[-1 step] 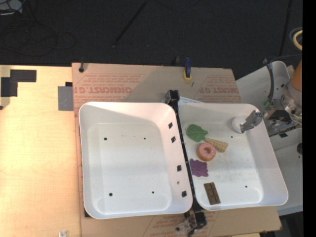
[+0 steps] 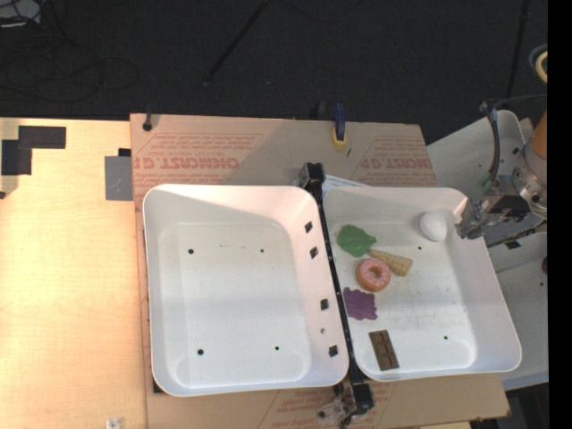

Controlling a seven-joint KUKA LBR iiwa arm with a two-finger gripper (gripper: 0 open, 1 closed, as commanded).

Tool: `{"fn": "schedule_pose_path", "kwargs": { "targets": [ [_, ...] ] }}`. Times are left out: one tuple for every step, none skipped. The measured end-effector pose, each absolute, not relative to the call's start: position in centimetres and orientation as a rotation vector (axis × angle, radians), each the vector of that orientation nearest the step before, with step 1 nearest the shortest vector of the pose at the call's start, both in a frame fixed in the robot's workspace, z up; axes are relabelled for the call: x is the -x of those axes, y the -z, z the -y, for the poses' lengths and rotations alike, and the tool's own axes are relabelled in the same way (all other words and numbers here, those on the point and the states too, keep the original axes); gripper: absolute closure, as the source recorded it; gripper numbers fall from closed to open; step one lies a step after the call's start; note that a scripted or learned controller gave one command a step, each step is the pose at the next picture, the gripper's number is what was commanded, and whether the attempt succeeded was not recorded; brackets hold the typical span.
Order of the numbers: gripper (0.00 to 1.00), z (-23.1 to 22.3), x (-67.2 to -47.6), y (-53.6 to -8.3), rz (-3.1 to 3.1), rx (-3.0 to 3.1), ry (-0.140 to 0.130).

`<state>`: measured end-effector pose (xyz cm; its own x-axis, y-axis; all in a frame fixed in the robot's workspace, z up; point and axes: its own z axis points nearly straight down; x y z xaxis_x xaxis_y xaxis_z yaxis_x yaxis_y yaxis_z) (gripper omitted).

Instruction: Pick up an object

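The right white bin (image 2: 500, 329) holds several small objects. A green leaf-shaped piece (image 2: 356, 238) lies near its left wall, with a pink-frosted donut (image 2: 374, 275) and a yellow wedge (image 2: 393, 262) just below it. A purple piece (image 2: 360, 304) and a brown bar (image 2: 383, 349) lie nearer the front. A white ball (image 2: 433, 225) rests near the back right. My gripper (image 2: 472, 222) hangs over the bin's right rim, just right of the white ball, with nothing seen in it.
The left white bin (image 2: 170, 365) sits beside the right one, with a black clamp strip (image 2: 323, 266) between them. Both rest on cardboard (image 2: 223, 155) over a light wooden bench (image 2: 63, 284). Cables and white hardware (image 2: 505, 150) crowd the right side by the arm.
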<state>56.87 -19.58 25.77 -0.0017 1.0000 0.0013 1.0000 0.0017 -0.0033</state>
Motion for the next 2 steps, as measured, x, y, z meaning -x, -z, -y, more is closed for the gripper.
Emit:
{"fn": "schedule_pose_path", "kwargs": {
  "targets": [
    [1.00, 15.1, -57.0, -36.8, 2.232, 2.220, 0.009],
    [1.00, 5.7, -56.9, -52.9, 2.240, 2.216, 0.016]
  ]
}}
